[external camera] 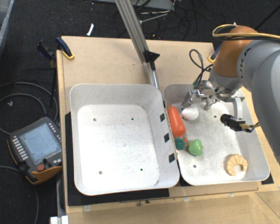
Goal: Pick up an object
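White egg-like object [190, 113] lies in the far-left part of the right bin [252, 164], just right of the orange carrot-shaped toy [176, 121]. Gripper [201, 97] hovers just above it; whether the jaws are open or closed cannot be told. Step: approach, nothing gripped. Next move likely needs descent centred on the egg, clear of the carrot.

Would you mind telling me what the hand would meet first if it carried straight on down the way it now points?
Most likely the white egg-shaped object, which lies just below the hand in the right bin; depth from this slanted view is uncertain.
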